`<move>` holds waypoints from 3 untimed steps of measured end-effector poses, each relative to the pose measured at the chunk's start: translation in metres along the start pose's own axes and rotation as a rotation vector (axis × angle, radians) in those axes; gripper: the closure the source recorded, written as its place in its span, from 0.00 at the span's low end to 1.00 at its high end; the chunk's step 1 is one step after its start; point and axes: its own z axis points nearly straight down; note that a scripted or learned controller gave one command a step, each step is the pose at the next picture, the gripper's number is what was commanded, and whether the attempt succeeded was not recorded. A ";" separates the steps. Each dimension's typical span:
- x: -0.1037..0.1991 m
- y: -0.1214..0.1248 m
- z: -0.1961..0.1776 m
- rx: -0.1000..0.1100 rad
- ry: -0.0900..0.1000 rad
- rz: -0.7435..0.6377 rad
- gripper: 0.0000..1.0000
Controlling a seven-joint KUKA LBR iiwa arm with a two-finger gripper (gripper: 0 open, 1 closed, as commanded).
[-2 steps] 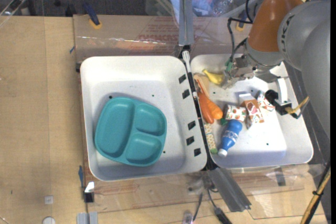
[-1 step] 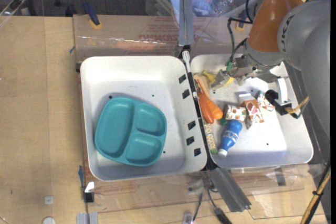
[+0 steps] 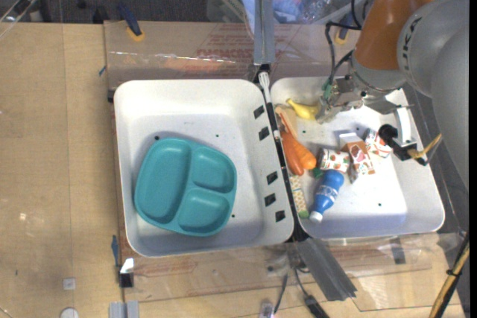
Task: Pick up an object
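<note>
The gripper is hovering low at the right bin's back edge, just beside the banana; whether its jaws are parted, I cannot tell. It is risking nudging the banana against the rim and closing on nothing.

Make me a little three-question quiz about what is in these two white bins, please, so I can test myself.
1. True or false: the teal divided plate lies in the left bin.
2. Which thing lies closest to the robot's hand? A) the blue bottle B) the yellow banana C) the teal divided plate
3. Fill in: the orange carrot lies in the ____ bin, beside the divider.

Key: 1 true; 2 B; 3 right.
</note>
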 end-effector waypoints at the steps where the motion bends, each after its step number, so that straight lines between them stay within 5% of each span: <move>1: 0.000 0.000 0.000 0.000 0.000 0.000 0.00; 2: -0.032 -0.007 0.021 0.002 0.004 0.248 0.00; 3: -0.090 -0.064 0.019 0.000 0.009 0.178 0.00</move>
